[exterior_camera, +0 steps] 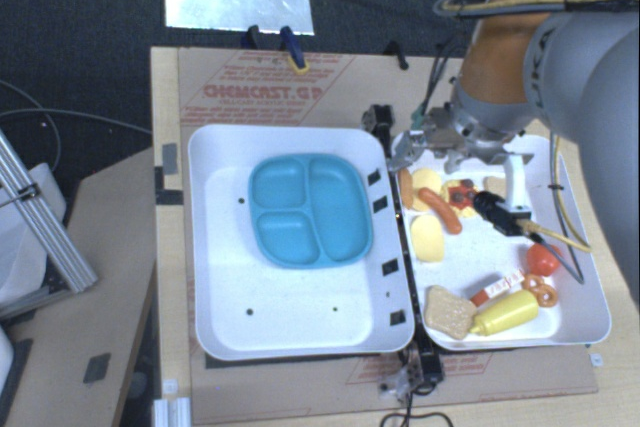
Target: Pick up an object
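Arm is reaching in from the right. The gripper is hanging over the far left corner of the right bin — whether it is open or closed is not readable at this angle.

Candidate objects are all lying in the right bin. A sausage is lying slantwise near the gripper, on its near side. A yellow lump is sitting just below the sausage, close to the bin's left wall. Bread is lying in the near left corner, touching a yellow bottle on its right. A tomato is sitting toward the right wall, with a pretzel just on its near side.

The left bin is holding a blue plate — three compartments, lying flat around the middle, well apart from the gripper.
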Controlling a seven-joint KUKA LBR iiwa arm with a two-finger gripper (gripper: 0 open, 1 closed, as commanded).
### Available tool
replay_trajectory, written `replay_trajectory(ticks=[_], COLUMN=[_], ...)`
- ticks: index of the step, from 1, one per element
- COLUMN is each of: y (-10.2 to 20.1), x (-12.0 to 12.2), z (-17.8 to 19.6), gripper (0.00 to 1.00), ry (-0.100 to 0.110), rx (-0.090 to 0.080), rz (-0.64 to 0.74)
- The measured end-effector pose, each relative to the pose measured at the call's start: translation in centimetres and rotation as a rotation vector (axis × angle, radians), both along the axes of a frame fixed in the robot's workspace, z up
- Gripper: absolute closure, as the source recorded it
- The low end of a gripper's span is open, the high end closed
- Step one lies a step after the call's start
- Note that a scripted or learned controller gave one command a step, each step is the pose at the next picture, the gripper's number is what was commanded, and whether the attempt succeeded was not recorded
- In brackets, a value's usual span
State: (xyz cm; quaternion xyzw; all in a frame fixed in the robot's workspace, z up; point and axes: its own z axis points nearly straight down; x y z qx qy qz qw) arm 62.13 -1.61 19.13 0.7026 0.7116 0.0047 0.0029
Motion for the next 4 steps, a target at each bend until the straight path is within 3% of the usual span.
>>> replay_trajectory(ticks=[1, 2, 3, 4], y=[-1.1, -1.0, 4.8, 10.7], x=[-6.6, -6.2, -12.3, -4.6], z=[-0.7, 0.4, -0.8, -0.6], gripper=[0.0, 1.0, 1.0, 1.0], ry=[0.015, 0.007, 0.016, 0.003], rx=[-0.002, -0.002, 0.001, 0.0], rz=[-0.013, -0.01, -0.004, -0.002])
